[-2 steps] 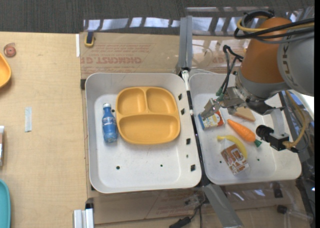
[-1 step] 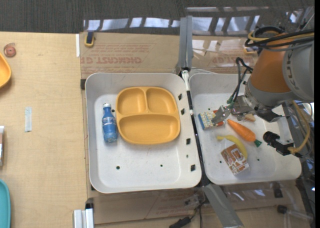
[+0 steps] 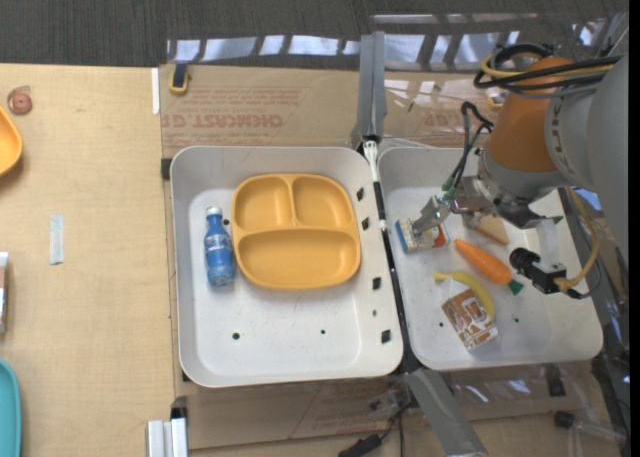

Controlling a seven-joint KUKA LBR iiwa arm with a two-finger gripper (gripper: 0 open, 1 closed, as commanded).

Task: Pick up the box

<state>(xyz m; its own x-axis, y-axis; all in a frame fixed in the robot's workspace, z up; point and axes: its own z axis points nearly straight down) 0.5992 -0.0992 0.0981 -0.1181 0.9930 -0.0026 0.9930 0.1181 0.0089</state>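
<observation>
1. The surface fills the left of the frame, pale wood-grain board, with brown printed cardboard lying flat behind the bins.
2. The arm enters at upper right: smooth grey casing and a rounded orange band, with yellow and black cables looped over it.
3. Left bin, centre frame: shallow white plastic with rounded corners.
4. Right bin, centre right, same make, touching the left bin along a metal rail.
5. A yellow plate in the left bin, matte plastic, rounded, split into three compartments.
6. A small bottle just left of the plate, blue label, white cap.
7. A carrot, smooth, orange, tapered, in the right bin.
8. A brown patterned packet, flat and glossy, below the carrot.
9. The box, small, blue-edged card, lies at the right bin's upper left.
10. The end effector is metallic and sits just above the box; I cannot tell whether it is apart or together.
</observation>
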